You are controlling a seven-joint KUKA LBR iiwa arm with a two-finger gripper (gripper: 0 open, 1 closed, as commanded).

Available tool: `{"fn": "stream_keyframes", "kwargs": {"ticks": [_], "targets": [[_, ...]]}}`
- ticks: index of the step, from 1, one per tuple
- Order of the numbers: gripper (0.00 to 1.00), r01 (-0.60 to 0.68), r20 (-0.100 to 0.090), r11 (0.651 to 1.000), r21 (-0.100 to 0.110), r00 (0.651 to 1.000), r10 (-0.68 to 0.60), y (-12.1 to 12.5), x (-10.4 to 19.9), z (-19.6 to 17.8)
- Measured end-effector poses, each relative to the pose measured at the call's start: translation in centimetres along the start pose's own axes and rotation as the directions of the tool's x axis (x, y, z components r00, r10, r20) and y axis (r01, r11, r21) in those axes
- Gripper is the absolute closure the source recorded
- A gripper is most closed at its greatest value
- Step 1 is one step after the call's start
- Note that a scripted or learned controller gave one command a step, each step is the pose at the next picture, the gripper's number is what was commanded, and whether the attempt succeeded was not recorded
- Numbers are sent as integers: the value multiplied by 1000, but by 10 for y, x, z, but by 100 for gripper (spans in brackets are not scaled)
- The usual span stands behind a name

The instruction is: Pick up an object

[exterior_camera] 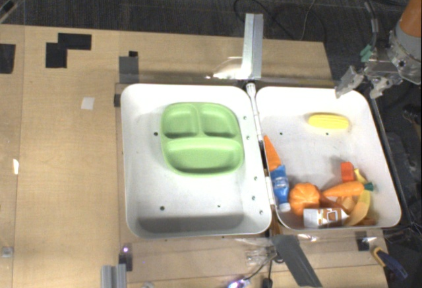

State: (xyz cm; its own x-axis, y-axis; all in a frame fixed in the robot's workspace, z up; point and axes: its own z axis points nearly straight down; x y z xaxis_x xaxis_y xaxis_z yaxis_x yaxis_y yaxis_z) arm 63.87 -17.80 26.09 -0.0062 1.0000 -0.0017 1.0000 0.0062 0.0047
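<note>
Leftmost on the pale wooden desk (59, 161) sits the left shallow white bin (142, 207), holding a green three-compartment plastic plate (201, 136) near its middle. Just beside it, the right shallow white bin (290, 109) carries the candidates for picking: a yellow oblong corn-like toy (328, 122) lying alone toward the far side, and a crowded heap in the near corner, with an orange-capped blue bottle (277, 178) along the left wall, a small orange pumpkin-like toy (305, 195), an orange carrot-shaped toy (348, 187) and a brown-and-white carton (325, 217) touching one another. At the far right, the grey metal hand (361, 82) hovers above that bin's far right corner, well apart from every item; I cannot tell whether its fingers are apart or together. Judging from this, nothing is grasped yet. A descent here risks striking the bin's rim, and a reach into the heap could catch two things or push them aside.
</note>
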Motion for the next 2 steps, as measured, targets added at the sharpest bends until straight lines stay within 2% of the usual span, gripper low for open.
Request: {"fn": "stream_keyframes", "kwargs": {"ticks": [1, 2], "targets": [[0, 122, -2, 993, 2, 993, -121, -39, 22, 112], [0, 291, 5, 957, -4, 957, -291, 33, 19, 166]]}}
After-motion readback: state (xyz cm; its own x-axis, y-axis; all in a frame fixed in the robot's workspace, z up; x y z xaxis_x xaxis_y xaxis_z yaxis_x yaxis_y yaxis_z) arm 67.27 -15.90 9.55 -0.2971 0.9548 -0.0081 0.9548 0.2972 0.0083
